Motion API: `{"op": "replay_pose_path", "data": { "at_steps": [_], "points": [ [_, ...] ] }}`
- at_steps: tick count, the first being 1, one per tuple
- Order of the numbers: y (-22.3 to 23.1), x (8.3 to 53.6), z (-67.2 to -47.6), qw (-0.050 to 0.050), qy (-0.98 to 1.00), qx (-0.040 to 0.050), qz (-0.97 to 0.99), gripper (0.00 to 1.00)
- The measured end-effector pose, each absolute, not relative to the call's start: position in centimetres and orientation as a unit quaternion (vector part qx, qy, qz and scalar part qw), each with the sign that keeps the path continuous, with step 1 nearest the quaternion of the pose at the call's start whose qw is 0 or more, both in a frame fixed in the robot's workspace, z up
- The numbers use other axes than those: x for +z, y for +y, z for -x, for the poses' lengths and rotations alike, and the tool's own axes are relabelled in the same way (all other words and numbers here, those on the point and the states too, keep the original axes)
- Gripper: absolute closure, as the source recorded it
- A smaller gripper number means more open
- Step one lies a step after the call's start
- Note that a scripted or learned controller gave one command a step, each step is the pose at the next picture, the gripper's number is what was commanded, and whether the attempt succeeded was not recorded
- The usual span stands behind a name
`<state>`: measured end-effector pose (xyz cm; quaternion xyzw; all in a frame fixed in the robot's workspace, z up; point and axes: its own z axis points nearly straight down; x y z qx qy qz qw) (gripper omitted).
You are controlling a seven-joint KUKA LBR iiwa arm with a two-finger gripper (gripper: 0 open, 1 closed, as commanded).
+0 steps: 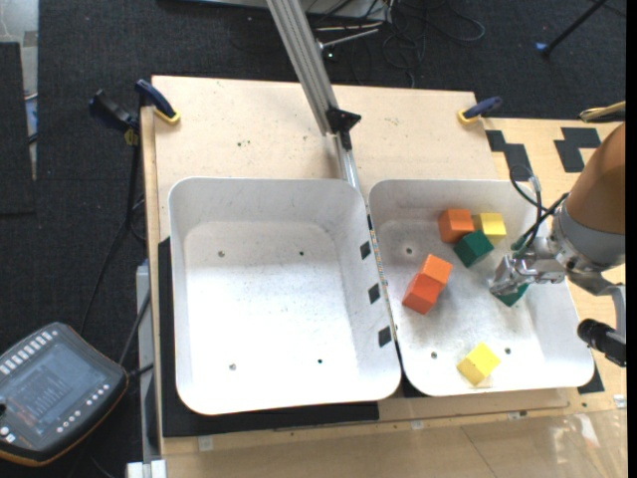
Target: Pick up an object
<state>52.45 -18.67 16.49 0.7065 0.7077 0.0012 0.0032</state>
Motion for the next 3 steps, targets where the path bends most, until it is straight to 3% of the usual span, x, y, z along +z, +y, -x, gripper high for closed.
{"op": "replay_pose_path", "data": {
  "at_steps": [1,2,3],
  "points": [
    [-18.3,22.8,-52.4,0.004,0.708,0.0018,-0.706,1.00],
    [-18.3,23.1,-52.5,0.001,0.708,0.0002,-0.706,1.00],
    [-12.2,22.6,-54.2,0.000,0.710,0.0008,-0.704,1.00]
  ]
}}
